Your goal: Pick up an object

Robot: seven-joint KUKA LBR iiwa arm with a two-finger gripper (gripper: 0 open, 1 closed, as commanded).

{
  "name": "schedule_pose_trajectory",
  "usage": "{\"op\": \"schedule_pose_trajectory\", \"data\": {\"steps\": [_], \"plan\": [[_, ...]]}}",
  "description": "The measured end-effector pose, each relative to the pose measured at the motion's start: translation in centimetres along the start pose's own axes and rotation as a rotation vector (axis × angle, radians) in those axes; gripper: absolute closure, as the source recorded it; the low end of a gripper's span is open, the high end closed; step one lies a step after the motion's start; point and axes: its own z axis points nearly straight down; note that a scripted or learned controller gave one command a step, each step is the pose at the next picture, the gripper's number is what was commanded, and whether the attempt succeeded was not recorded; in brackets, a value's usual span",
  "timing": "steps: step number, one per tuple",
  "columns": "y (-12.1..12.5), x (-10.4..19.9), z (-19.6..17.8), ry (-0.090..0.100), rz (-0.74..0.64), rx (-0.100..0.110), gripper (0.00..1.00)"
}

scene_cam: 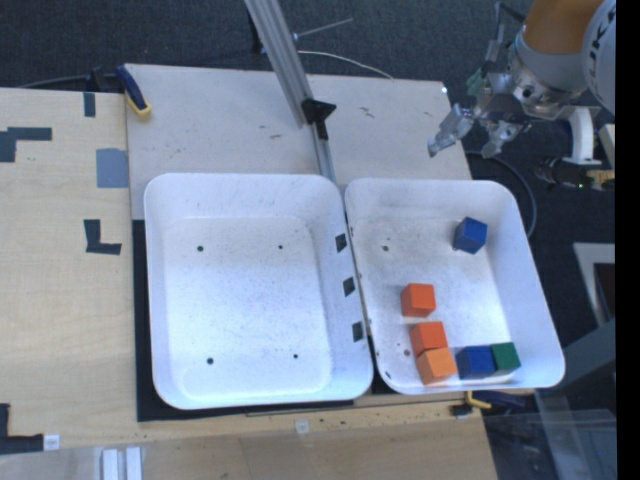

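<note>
Blocks lie in the right bin (530, 268): blue block (470, 235) apart, three orange blocks (419, 299) clustered near the front. Gripper (468, 138) hovers above the bin's far edge, fingers spread, holding nothing.

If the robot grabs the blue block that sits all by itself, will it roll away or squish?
Probably neither. The lone blue block looks like a cube with flat faces, so it should slide or tip rather than roll. Its crisp edges suggest it is stiff. It sits apart from the others in the right bin, so fingers have room.

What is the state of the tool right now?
Tool: open, holding nothing, raised beyond the far rim of the right bin.
</note>
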Motion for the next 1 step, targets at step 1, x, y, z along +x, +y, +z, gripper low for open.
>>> {"op": "schedule_pose_trajectory", "data": {"steps": [1], "plan": [[-3.23,-7.08,12.99,0.001,0.005,0.008,0.0]]}}
